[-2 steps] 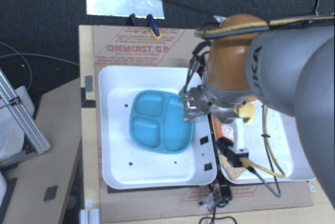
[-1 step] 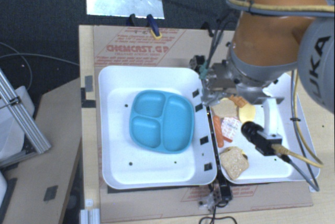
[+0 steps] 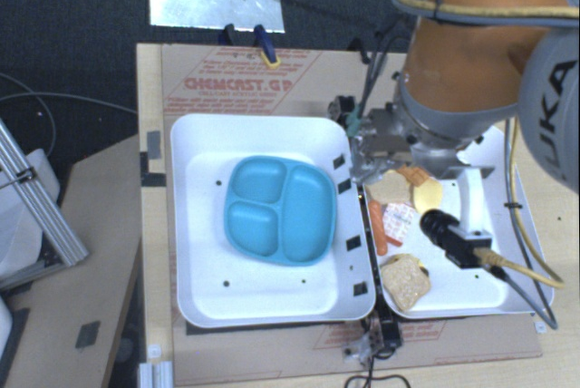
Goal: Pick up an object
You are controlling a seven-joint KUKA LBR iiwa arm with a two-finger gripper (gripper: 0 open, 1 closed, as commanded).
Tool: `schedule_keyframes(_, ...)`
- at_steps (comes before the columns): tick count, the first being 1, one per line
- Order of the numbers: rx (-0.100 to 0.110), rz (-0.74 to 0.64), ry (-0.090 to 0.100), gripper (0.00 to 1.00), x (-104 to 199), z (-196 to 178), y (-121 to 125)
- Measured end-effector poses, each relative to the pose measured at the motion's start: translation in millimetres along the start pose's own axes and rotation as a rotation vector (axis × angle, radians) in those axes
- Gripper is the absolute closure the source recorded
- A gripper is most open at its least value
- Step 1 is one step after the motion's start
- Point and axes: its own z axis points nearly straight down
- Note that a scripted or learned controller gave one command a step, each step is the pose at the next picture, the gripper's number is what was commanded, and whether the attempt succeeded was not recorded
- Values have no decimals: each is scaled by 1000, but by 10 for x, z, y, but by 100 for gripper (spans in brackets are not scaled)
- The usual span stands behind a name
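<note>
The gripper (image 3: 379, 161) hangs low over the back left part of the right bin (image 3: 507, 294), under the arm's big orange band. Just below it lie toy foods: a tan round flat piece (image 3: 390, 189), a yellow cheese wedge (image 3: 429, 194), a small orange piece (image 3: 414, 175), a white and red packet (image 3: 400, 220) and an orange carrot stick (image 3: 377, 227). A slice of brown bread (image 3: 406, 281) rests at the bin's front left. None of these is seen between the fingers. The arm hides the back of this bin.
The left bin (image 3: 199, 286) holds a blue divided plate (image 3: 280, 208) in its middle. A white elongated piece (image 3: 473, 194) lies toward the right side of the right bin. Black clips line the wall between the two bins.
</note>
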Motion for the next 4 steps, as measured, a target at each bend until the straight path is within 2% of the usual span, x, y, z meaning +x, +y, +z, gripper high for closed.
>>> schedule_keyframes(1,16,12,-4,100,-7,1815,643)
schedule_keyframes(2,6,8,-2,100,75,2515,1335)
schedule_keyframes(3,-5,6,4,100,144,1205,766)
schedule_keyframes(4,5,-3,4,100,1132,1208,441)
